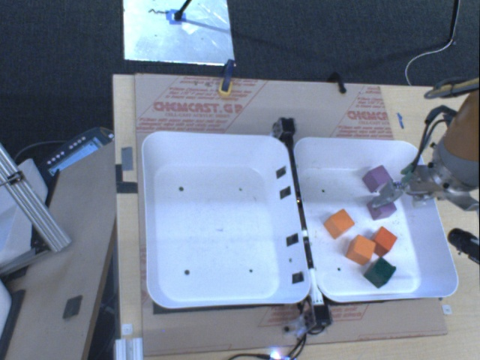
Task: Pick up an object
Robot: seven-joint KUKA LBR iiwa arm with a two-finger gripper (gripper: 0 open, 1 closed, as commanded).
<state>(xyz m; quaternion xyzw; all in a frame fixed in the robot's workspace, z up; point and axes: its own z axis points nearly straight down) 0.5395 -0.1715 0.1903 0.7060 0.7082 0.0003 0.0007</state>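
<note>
Fingers low in the right bin, closing in on the purple blocks

On the desk (124, 223), the right bin (435, 276) holds the blocks; the fingers (385, 196) sit between two purple blocks — one (376, 177) just above, one (383, 210) just below, touching. Whether they grip either, I cannot tell. Best centre on one purple block before closing — orange blocks (339, 223) lie below, left.

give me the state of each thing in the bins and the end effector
upper purple cube: resting flat, free
lower purple cube: at the end effector tips, grip unclear
light orange cube: resting alone
second light orange cube: touching the dark orange cube
dark green cube: resting near the right white bin front wall
</note>
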